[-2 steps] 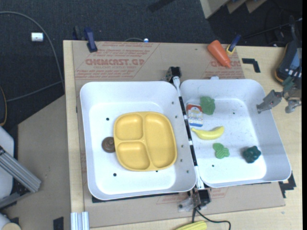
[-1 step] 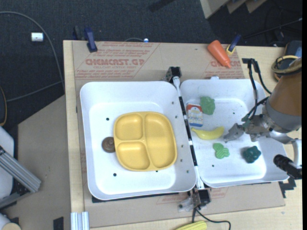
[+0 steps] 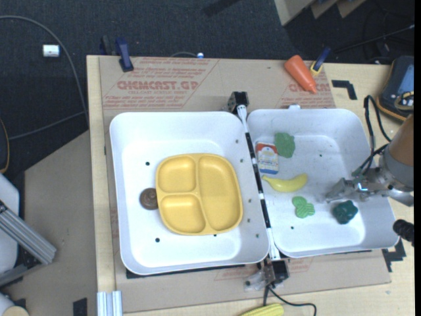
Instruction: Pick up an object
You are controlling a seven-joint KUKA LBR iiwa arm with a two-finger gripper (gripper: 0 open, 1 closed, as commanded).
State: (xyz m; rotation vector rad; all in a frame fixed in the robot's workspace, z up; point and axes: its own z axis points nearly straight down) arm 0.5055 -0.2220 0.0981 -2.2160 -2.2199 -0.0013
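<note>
At the right bin's 3 o'clock side: the gripper (image 3: 347,191) hangs low over the floor, arm (image 3: 402,157) coming in from the edge.
Gripper state: fingers look parted a little with nothing between them, though they are small and I can't be sure of the gap.
Nearest target: dark green lump (image 3: 344,211), just beside the fingertips at their 6 o'clock, apparently apart from them.
Other items in right bin (image 3: 309,118): banana (image 3: 287,184) near centre, light green piece (image 3: 303,208) at its 5 o'clock, carton (image 3: 266,158) and green leaf (image 3: 285,143) toward 11 o'clock.
Left bin (image 3: 131,127): yellow tray (image 3: 197,194) in the middle, brown disc (image 3: 148,199) touching its 9 o'clock edge.
Step in hand: lining up on the lump, I judge.
How to do it well: shift toward 6 o'clock until the lump sits squarely between the fingers, descend close to the floor, then close; a grip on its edge would likely let it squirt out toward the bin wall.
</note>
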